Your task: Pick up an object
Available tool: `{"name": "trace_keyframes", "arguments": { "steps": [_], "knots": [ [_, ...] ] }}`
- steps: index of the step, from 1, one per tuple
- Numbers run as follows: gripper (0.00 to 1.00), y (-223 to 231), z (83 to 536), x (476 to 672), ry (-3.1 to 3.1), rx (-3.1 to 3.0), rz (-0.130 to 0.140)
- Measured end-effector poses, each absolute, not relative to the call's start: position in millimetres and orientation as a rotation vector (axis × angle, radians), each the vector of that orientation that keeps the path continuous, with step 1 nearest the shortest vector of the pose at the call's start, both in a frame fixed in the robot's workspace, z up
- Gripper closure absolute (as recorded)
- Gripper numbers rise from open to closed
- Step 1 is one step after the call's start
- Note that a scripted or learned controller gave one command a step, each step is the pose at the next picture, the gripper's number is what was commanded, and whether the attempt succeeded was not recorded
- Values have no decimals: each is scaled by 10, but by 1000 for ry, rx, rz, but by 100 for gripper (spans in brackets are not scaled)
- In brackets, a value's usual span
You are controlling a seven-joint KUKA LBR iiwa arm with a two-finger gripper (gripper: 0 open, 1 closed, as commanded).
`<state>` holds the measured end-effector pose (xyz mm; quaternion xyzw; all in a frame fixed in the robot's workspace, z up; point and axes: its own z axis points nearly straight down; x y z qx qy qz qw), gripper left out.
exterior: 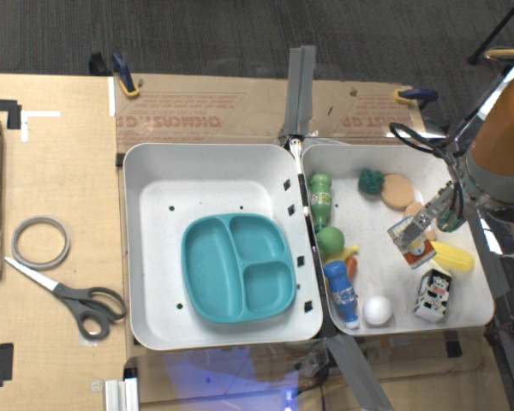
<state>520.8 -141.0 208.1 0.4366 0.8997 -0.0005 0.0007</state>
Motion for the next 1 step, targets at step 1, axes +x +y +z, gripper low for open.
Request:
{"name": "trace_keyframes", "arguments": {
  "steps": [1],
  "knots": [
    [100, -497, 1966, 5209, 2668, 1660, -2]
  ]
}}
